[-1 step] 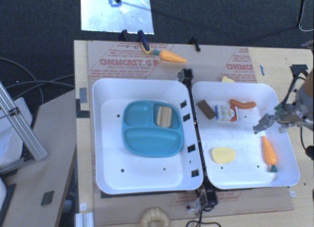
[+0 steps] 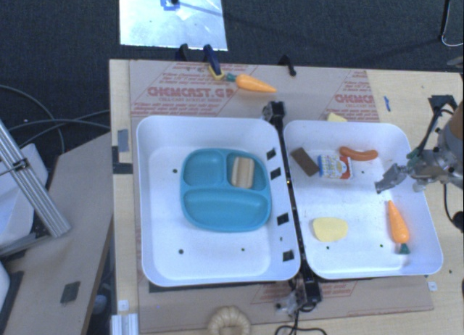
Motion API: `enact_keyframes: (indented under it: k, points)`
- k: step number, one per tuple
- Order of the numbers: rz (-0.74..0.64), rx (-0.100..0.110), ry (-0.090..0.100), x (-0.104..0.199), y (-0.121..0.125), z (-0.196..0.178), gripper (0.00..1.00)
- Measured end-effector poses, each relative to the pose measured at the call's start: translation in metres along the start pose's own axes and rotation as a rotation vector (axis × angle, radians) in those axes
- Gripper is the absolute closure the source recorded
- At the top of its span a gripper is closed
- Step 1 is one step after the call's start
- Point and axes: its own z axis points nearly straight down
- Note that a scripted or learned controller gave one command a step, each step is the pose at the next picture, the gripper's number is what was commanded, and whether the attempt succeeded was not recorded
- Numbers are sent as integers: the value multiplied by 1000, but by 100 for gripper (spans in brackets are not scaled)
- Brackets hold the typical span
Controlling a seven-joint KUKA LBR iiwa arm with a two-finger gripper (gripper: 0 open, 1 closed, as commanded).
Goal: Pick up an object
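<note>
The grey two-finger gripper (image 2: 395,178), its fingers apart and holding nothing, hovered at twelve o'clock of the orange plastic carrot (image 2: 396,224), apparently lining up a grasp.

One fixed camera hangs high above the bench (image 2: 174,80), looking down at a slant, taking in both white bins (image 2: 156,145) whole.

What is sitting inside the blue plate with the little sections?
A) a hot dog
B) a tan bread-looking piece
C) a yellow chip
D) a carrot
B: the tan bread-like piece lies in the upper right compartment of the blue plate in the left bin, while the carrot, the hot dog and the yellow chip are all in the right bin.
</note>
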Motion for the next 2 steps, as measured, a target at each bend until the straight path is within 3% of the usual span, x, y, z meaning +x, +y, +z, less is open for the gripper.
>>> enact_keyframes:
  k: [2]
  points:
    - [1,4,2,8,7,86,0]
